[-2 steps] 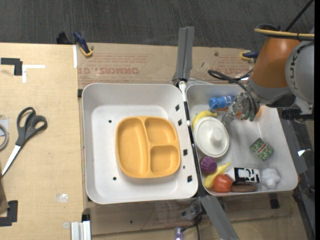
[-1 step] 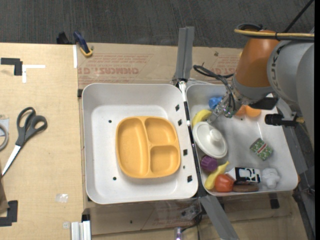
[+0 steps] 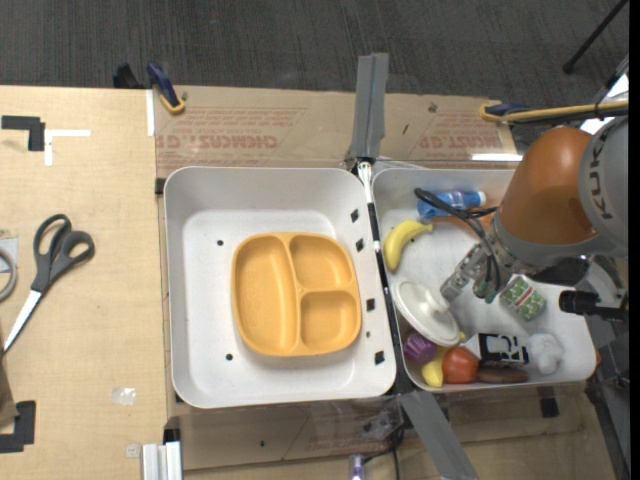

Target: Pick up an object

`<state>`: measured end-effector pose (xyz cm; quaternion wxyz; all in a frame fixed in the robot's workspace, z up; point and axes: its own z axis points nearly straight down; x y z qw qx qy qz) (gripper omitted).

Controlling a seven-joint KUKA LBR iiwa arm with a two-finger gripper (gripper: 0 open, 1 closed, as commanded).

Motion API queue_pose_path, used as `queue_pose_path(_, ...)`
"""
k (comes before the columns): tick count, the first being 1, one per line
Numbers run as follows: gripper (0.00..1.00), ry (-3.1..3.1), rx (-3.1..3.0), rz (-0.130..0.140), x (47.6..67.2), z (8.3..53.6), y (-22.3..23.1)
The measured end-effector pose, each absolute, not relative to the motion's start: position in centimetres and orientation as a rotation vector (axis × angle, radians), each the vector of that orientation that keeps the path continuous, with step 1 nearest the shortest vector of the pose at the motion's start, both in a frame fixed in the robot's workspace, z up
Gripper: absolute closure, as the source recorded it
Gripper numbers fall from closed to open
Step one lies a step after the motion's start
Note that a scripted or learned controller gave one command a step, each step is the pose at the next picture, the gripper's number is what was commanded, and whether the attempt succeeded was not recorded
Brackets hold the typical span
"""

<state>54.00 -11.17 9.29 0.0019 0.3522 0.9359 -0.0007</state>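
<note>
Orange-banded grey arm hangs over right white bin (image 3: 575, 363), claw (image 3: 470, 278) just above tilted white round plate (image 3: 425, 308) beside yellow banana (image 3: 400, 240), grip state unreadable

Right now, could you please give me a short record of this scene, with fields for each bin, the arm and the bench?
left bin: holds a yellow divided tray, lying flat
right bin: holds a banana, a white plate, a blue bottle, a red tomato, a small purple item and a green-labelled packet
arm: reaches over the right bin; pincer low above the white plate, nothing visibly between its fingers
bench: scissors lie left of the bins
</note>
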Motion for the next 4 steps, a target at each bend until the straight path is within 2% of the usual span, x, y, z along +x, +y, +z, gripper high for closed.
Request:
queue_pose_path(1, 0.0, 2.984, 0.979, 0.0, 49.3, 9.2, -15.4)
queue_pose_path(2, 0.0, 2.99, 0.968, 0.008, 52.9, 9.2, -21.8)
queue_pose_path(3, 0.0, 2.974, 1.011, 0.001, 50.1, 9.2, -18.7)
queue_pose_path(4, 0.0, 2.959, 1.045, 0.0, 47.9, 9.2, -19.9)
